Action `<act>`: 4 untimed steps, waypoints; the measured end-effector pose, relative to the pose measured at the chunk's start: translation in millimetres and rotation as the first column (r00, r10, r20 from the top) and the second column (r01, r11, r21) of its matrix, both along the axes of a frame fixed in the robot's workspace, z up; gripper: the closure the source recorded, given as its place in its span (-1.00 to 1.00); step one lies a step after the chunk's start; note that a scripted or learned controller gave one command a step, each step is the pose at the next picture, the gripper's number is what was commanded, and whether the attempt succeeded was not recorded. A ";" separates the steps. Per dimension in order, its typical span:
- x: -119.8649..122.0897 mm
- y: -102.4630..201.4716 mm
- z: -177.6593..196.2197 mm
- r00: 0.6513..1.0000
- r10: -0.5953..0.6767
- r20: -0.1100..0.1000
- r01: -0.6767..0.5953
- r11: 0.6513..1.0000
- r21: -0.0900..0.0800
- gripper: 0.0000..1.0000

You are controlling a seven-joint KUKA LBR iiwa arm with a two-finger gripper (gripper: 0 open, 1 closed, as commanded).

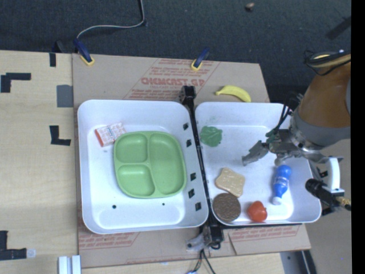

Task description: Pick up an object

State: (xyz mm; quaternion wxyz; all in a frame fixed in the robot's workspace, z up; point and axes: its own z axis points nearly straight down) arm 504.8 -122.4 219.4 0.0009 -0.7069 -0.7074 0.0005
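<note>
The arm enters from the right, its gripper (pixel 268 149) low over the right bin (pixel 239 114), toward that bin's right side. One grey finger (pixel 255 152) slants out to the left; the other is hidden behind the wrist, so whether the fingers are released or clenched cannot be told. Nothing shows between them.

Candidate objects all lie in the right bin. A blue-and-white bottle (pixel 280 182) lies on its side just beside the gripper, near the bin's right wall. A red tomato-like ball (pixel 258 211) and a dark round disc (pixel 227 206) sit along the near edge; a tan toast slice (pixel 230 181) lies just above the disc; a green leafy piece (pixel 210 136) rests near the divider. The left bin (pixel 94 210) holds a green divided plate (pixel 150 164) and a small red-and-white packet (pixel 109 133). A banana (pixel 233 93) lies on the counter beyond the right bin.

Assessment: the bottle is the nearest target. A sound approach would centre over its body, set the fingers across its narrow width, and descend clear of the bin wall. The rounded body may roll or slip.
</note>
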 end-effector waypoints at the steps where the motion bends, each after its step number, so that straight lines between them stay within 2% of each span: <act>1: 34.5 -101.6 -98.9 1.000 -0.002 -0.002 0.002 1.000 -0.001 -1.00; 2: 17.8 -91.1 -132.6 1.000 0.000 0.007 0.000 1.000 -0.004 -1.00; 3: -9.1 -43.9 -132.9 1.000 0.000 0.007 0.000 1.000 -0.003 -1.00; 4: -8.7 -44.8 -123.1 1.000 -0.001 0.008 0.001 1.000 -0.005 1.00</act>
